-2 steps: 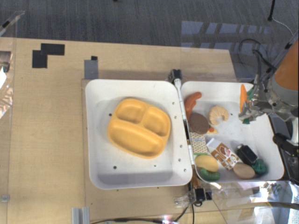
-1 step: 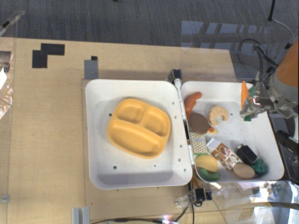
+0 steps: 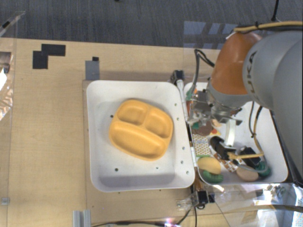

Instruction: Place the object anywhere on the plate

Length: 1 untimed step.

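Clutter lies in the near end of the right bin (image 3: 276, 148): a yellow lemon-like fruit (image 3: 209, 164) with a green piece (image 3: 213, 177) touching its near side, a tan egg-shaped thing (image 3: 247, 174) beside them, and a dark green thing (image 3: 263, 167) by the bin's near right corner; a patterned card (image 3: 202, 147) lies flat just beyond the fruit, against the wall shared with the left bin (image 3: 108, 175); which of these is the object to be moved cannot be told, but all of them are in the right bin, apart from the plate (image 3: 141, 129); the plate, yellow and split into three compartments, sits slightly turned near the middle of the left bin; the grey arm (image 3: 272, 70), its orange band (image 3: 233, 65) showing, reaches over the right bin, and the tool (image 3: 203, 119) hangs low at that bin's left side, above the card and close to the dividing wall; whether the tool is open or closed, or has hold of anything, cannot be told, since the wrist hides it; both bins rest on the pale wooden counter (image 3: 47, 150), which bears black marks (image 3: 47, 55) at its far left.
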Motion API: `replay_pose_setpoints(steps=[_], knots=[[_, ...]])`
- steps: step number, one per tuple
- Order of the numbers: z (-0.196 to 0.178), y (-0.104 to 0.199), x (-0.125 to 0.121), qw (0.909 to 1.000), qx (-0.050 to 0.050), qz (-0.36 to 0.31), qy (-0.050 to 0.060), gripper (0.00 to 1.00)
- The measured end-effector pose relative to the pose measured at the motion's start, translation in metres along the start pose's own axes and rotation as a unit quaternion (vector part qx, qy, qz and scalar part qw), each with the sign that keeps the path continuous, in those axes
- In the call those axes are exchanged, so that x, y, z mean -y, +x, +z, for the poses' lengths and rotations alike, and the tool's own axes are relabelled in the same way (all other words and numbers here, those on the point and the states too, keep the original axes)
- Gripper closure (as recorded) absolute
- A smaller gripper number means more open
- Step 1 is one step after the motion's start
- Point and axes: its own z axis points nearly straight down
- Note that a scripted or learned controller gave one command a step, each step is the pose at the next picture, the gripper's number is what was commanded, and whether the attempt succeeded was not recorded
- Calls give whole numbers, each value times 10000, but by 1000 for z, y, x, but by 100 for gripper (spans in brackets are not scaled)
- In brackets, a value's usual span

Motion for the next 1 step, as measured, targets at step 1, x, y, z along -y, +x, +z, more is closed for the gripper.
replay_pose_setpoints(steps=[1], knots=[[-99, 101, 12, 9996, -14, -278, -62, 100]])
